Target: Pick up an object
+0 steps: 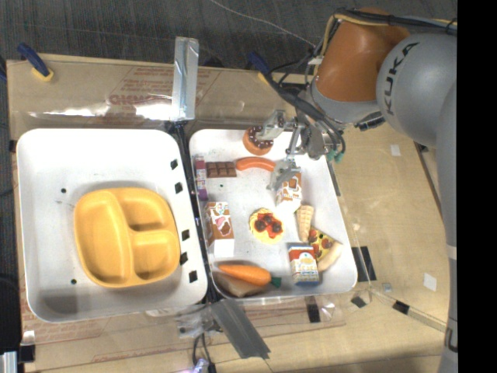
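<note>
We've got the gripper [289,155] low over the right bin [342,231], near its back edge, can't tell how its jaws stand, small carton [288,188] right below it, sausage [255,163] just to its left, donut [257,139] nearby, yellow tray [126,235] in the left bin [31,208]

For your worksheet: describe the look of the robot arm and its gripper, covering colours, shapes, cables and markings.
The arm has rounded grey housings and a glossy orange band, with dark letters "KUKA" on the grey shell. Black cables loop around the wrist. The gripper is small, metallic grey, with thin fingers.
</note>
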`<action>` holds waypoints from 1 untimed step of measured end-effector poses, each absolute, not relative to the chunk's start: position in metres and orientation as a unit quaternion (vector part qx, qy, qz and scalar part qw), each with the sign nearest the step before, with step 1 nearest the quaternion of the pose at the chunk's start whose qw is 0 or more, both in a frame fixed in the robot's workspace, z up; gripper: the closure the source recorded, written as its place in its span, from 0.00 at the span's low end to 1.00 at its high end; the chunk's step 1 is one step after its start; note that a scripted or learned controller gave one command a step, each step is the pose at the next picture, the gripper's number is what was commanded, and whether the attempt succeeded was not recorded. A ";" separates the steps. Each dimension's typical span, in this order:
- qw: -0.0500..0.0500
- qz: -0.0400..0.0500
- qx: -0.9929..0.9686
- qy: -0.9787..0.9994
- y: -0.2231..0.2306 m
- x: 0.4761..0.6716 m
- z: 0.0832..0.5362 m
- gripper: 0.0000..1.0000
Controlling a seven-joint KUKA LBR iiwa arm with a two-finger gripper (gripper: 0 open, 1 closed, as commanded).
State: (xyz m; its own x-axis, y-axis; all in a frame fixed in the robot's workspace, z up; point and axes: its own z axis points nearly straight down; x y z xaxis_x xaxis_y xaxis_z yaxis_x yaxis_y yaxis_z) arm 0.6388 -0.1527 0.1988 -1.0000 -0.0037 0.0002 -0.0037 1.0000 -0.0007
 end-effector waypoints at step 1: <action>-0.005 0.001 0.051 -0.999 -0.160 0.609 0.099 0.00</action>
State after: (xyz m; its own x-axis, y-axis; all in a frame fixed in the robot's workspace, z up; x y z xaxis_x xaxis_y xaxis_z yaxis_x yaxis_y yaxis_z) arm 0.6088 -0.1598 0.0991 -0.9948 -0.1015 -0.0090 -0.1015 0.9948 -0.0022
